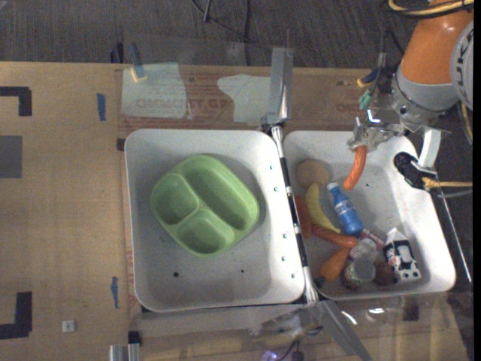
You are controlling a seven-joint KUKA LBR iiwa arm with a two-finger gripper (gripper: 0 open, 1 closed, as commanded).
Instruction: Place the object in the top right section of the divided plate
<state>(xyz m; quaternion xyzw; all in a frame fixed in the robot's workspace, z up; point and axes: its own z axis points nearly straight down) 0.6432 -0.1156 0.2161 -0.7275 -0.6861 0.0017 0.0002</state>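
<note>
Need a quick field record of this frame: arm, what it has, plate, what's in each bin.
gripper: over the right bin's upper part, hanging from the arm that enters at upper right
held: orange carrot-like piece, top end between the fingers, hanging down above the bin floor
plate: green divided plate, three sections, nothing in them, tilted in the left bin
right bin: banana, blue bottle, brown round item, small carton, other toy foods
task state: not yet placed
</note>
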